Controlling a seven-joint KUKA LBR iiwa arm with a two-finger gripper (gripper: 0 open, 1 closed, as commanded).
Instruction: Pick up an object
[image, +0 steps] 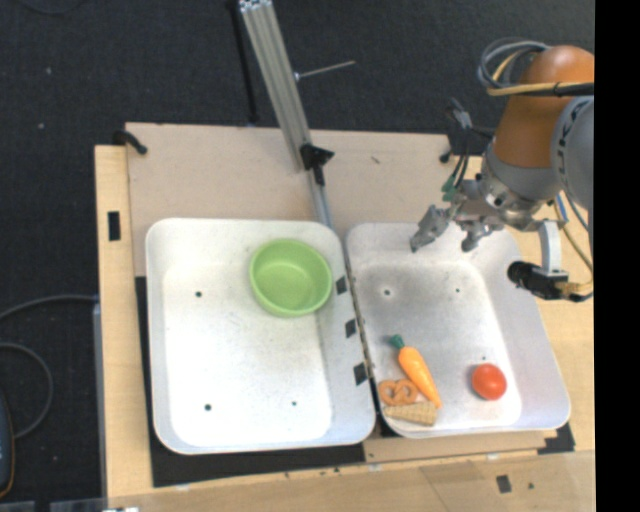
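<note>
My gripper (447, 236) hangs over the far edge of the right bin (520, 330), its two fingers spread open with nothing between them. A toy carrot (417, 372) with a green top lies near the bin's front left. Just in front of it sits a pretzel on a cracker (407, 400), touching the front wall. A red tomato (488, 381) rests at the front right. All three lie well in front of the gripper.
A green bowl (290, 277) stands at the far right of the left bin (200, 400). A slanted metal pole (285, 100) rises from behind the bins, between them. The black dividers mark the seam between the bins.
</note>
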